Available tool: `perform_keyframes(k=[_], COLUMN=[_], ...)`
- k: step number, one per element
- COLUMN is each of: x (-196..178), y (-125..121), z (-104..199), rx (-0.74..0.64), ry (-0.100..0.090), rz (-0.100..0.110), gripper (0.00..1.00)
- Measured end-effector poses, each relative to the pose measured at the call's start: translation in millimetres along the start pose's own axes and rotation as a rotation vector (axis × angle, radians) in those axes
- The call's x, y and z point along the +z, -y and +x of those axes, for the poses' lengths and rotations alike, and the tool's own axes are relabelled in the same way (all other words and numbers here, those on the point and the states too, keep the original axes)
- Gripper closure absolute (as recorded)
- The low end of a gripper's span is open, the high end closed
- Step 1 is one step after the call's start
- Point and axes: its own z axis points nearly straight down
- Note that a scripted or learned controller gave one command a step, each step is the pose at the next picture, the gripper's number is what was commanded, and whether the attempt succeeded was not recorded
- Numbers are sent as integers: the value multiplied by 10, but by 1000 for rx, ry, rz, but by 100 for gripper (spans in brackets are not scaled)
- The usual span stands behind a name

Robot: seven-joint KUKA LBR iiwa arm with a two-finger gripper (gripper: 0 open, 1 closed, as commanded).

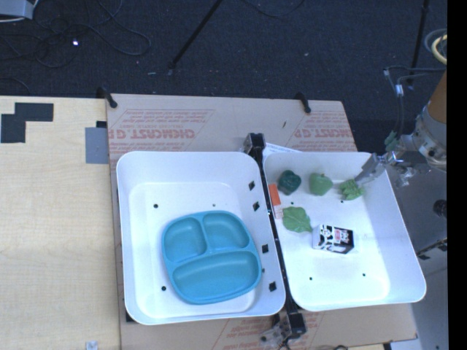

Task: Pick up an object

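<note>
A small green object (351, 190) lies at the hand's (367, 173) fingertips.

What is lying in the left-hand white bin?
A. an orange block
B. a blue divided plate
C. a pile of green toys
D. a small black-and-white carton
B. The blue divided plate lies alone in the left bin; the green pieces and the black-and-white carton are in the right bin.
</note>
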Motion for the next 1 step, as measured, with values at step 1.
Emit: perform_keyframes(k=[1], x=[-70], y=[-20], z=[-1], rx=[-2], ry=[2], rz=[-11], gripper=[0])
